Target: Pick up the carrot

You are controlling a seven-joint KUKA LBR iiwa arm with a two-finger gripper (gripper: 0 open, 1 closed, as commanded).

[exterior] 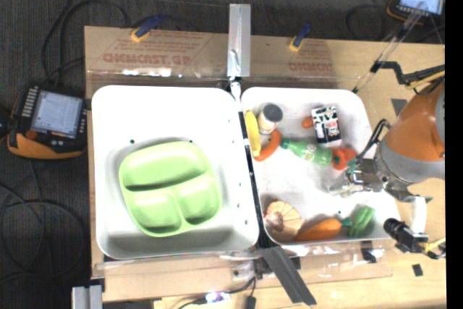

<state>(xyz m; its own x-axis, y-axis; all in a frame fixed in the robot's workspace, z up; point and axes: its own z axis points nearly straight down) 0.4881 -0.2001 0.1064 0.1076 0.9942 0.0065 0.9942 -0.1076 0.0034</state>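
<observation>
The carrot (319, 229) lies along the front edge of the right bin (358, 106). It is orange, with a green leafy top (359, 219) pointing right. My gripper (346, 183) hangs over the right side of that bin, a little behind and above the carrot's green end and apart from it. Nothing shows between its tips. The grey arm with its orange band (419, 132) reaches in from the right.
The right bin also holds a yellow banana (251, 130), a small jar (270, 116), a black-and-white carton (325, 124), a green bottle (307, 152), red-orange pieces (269, 147) and a beige garlic-like toy (279, 216) beside the carrot. A green divided plate (170, 187) sits in the left bin (108, 105).
</observation>
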